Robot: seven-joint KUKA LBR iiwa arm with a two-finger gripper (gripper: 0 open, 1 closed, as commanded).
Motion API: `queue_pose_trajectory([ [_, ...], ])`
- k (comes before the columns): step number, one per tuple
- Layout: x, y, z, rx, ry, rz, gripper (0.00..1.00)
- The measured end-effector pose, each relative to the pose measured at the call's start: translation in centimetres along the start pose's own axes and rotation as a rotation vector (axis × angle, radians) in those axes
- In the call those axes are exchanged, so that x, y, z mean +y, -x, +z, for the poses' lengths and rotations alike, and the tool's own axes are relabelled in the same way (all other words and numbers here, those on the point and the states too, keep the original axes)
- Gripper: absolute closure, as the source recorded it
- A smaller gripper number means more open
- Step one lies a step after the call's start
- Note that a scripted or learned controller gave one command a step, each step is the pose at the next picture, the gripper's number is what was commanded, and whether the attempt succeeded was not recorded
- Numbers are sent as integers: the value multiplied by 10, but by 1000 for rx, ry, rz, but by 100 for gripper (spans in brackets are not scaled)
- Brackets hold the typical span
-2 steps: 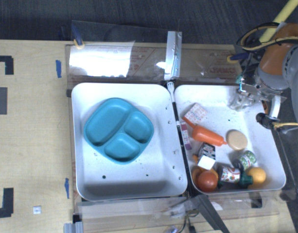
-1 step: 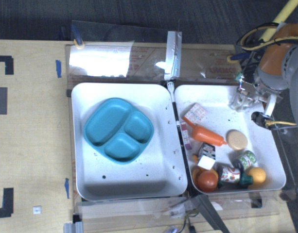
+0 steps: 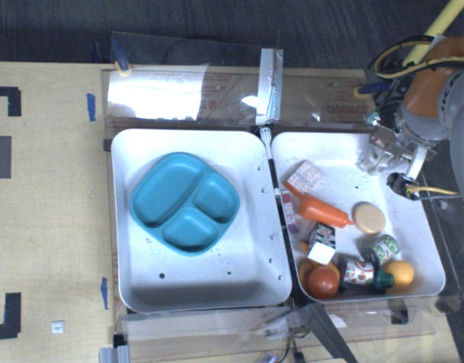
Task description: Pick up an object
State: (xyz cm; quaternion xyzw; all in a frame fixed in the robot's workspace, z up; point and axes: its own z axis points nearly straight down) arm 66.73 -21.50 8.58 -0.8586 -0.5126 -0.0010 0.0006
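Overhead, two white bins on the worktop, arm at upper right.
We list: left bin (image 3: 141, 278) with a blue divided plate (image 3: 185, 201); right bin (image 3: 432, 259) with carrot (image 3: 322, 212), tomato (image 3: 322, 280), orange (image 3: 400, 273), tan disc (image 3: 369, 218), small can (image 3: 383, 246). Pincer (image 3: 381, 157) hangs over the right bin's far corner; we cannot tell its opening, nothing seen held.

Bench (image 3: 42, 203) (tan) under two bins (image 3: 192, 290)
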Motion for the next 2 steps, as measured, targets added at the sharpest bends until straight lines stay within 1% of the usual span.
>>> queue_pose_trajectory([
  [1,-6,-12,-27,-1,4,85,100],
  [2,-9,-14,-106,-3,8,-133,100],
])
